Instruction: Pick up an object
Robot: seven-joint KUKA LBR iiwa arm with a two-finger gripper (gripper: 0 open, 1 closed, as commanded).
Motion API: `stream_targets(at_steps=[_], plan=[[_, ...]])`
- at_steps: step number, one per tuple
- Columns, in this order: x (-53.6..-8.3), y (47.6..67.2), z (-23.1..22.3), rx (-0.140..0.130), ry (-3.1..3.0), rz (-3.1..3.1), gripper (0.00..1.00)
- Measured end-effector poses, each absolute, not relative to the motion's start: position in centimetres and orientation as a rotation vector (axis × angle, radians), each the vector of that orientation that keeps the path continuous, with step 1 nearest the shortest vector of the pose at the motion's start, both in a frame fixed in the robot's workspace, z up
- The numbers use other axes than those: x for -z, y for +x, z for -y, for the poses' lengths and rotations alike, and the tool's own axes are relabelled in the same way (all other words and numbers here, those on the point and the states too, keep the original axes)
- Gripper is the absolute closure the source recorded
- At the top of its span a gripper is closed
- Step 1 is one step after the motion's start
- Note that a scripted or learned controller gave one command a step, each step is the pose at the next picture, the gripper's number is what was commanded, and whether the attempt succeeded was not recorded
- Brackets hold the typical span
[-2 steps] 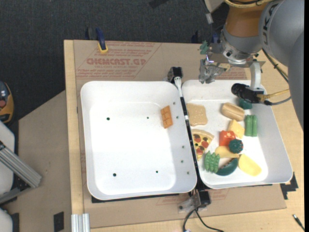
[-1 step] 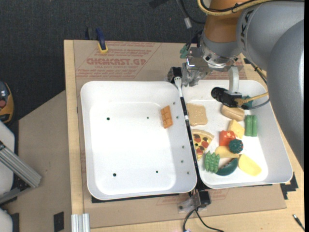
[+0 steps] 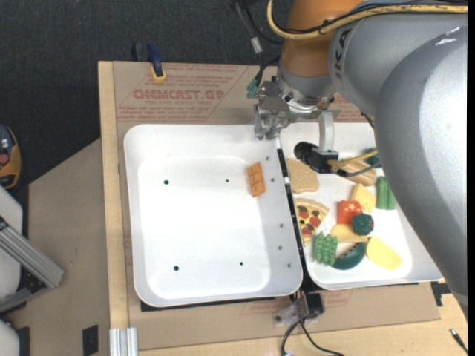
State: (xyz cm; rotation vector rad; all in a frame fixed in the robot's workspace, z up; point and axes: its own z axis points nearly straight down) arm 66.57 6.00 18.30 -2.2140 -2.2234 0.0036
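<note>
My hand [image 3: 267,124] hovering at left bin's [image 3: 148,143] far rim, grip state unreadable; orange waffle piece [image 3: 256,179] lying just below-left, long axis pointing toward me.

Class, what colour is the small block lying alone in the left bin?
Orange block, seen in the camera view.

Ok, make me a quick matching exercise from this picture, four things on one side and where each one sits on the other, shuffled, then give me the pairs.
Things:
1. orange waffle piece
2. pizza slice
3. yellow lemon
4. gripper

Places:
A. right bin, near corner on the arm's side
B. above the far end of the wall between the bins
C. left bin, near its right wall
D. right bin, close to the dividing wall

Pairs: 1-C, 2-D, 3-A, 4-B
</note>
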Motion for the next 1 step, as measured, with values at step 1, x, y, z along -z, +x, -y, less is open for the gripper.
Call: stream_targets(at_steps=[1], plan=[[-27.90,66.71,-16.04,0.020,-2.213,2.237,1.00]])
